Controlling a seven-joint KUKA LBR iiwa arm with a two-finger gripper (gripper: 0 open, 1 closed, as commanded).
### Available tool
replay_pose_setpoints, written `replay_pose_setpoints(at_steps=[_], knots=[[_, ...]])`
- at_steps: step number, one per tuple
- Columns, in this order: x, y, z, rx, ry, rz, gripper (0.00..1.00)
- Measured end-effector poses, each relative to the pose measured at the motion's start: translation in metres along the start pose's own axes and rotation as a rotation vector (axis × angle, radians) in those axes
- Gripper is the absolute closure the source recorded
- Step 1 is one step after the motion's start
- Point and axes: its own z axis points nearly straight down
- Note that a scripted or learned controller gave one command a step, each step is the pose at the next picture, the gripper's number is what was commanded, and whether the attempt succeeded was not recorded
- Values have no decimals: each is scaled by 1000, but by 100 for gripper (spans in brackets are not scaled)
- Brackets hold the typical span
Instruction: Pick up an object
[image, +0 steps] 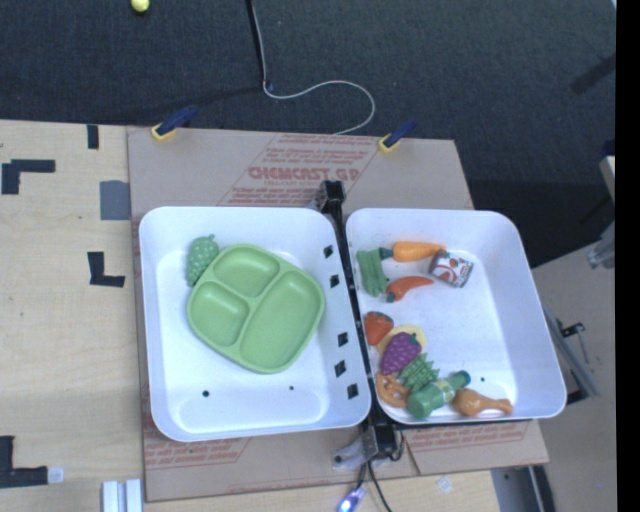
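Two shallow white plastic bins sit side by side on a printed cardboard sheet laid over the pale wood-grain worktop; two blue-and-yellow clamps pin the sheet's far edge. The left bin, with rounded corners and a raised rim, holds a smooth green divided plate near its middle, and a bumpy green toy touches the plate's far-left edge; the bin's near strip and left side lie open. The right bin carries the candidate objects, all small glossy toy foods crowded against the wall it shares with the left bin, so its right half is bare floor. At the far end lie an orange carrot, a small red-and-white can tipped on its side just beside it, green bean pods and an orange pepper. Midway sits a red fruit. At the near end, purple grapes, a leafy green piece, a green bottle shape and a tan gourd bunch together, touching.
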Motion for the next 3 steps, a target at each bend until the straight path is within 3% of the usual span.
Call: replay_pose_setpoints(at_steps=[1,2,3], knots=[[0,0,3,-2,-1,0,100],[36,0,-123,-16,-4,-5,100],[-2,-1,-23,7,2,4,100]])
